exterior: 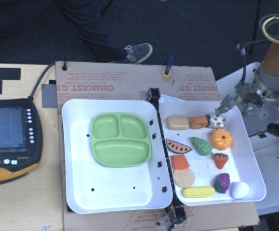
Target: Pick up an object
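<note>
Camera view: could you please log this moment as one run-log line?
gripper: over right bin's far rim, nothing seen held | nearest: bottle, orange | left bin: green plate | pick: not yet done

The arm [272, 57] is running off the right edge, its upper part cut away; the gripper [219, 117] is perhaps touching the bottle-like toy [207, 121], too small to tell.

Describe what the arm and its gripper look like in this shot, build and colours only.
The arm enters at the right edge: an orange band sits above a grey, rounded metal wrist section. Thin dark cables and a bracket run along its left side. The gripper is a small grey metal assembly, slim and angular, set at the far rim of the right bin. No lettering is legible on it.
</note>
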You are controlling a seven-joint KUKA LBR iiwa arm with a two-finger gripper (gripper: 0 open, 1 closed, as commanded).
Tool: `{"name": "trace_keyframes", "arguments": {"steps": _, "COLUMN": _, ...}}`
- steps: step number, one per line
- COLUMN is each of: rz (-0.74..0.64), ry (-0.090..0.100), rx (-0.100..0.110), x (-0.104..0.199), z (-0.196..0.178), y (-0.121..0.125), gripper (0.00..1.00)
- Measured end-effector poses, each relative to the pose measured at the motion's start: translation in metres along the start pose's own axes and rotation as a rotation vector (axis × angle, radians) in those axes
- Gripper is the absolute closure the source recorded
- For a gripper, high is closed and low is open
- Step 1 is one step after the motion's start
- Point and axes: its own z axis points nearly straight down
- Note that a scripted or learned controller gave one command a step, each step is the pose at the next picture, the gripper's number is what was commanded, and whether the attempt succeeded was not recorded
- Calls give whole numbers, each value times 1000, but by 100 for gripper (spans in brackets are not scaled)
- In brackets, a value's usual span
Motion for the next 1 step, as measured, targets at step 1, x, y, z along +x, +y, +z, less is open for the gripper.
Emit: {"name": "trace_keyframes", "arguments": {"steps": 1, "rz": -1, "ry": 1, "rx": 5, "x": -4, "z": 55, "y": 8, "gripper": 0}}
